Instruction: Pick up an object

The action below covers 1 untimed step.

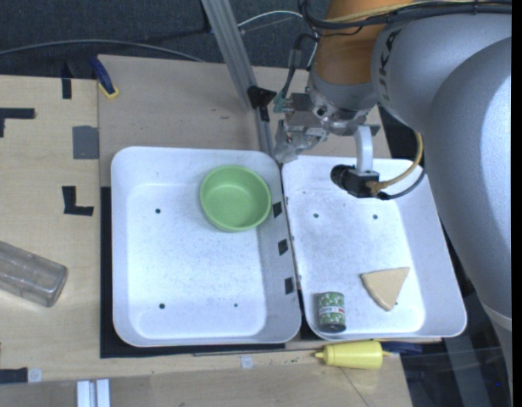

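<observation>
A light green bowl (pixel 235 197) sits upright in the left bin (pixel 151 312), toward its far right corner. In the right bin (pixel 354 236), a small green can (pixel 331 310) stands near the front edge, with a tan wedge-shaped piece (pixel 386 287) just to its right. My gripper (pixel 288 147) hangs over the far rims where the two bins meet, a little right of and beyond the bowl. Nothing is visibly held in it. The arm's orange band and grey body cover the upper right.
A yellow squeeze bottle (pixel 354 355) lies on the bench just in front of the right bin. A clear plastic container (pixel 24 271) lies at the far left. A slanted metal post (pixel 231 41) rises behind the bins.
</observation>
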Each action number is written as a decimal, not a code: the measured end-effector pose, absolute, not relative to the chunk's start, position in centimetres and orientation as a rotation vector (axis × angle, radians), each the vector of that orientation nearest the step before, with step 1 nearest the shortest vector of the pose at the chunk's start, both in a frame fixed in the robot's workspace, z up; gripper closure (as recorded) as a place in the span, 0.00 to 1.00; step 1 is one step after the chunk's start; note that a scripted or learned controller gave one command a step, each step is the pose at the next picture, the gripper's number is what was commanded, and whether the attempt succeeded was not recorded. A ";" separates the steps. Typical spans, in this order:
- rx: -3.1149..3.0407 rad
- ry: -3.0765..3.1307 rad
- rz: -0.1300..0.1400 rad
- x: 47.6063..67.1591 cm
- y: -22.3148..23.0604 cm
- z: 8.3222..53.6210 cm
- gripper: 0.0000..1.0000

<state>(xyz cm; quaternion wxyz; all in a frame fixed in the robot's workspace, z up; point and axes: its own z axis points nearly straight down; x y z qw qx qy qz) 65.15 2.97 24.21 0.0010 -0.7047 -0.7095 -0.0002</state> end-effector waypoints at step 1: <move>-2.212 -2.229 -0.001 65.3 8.6 24.7 1.00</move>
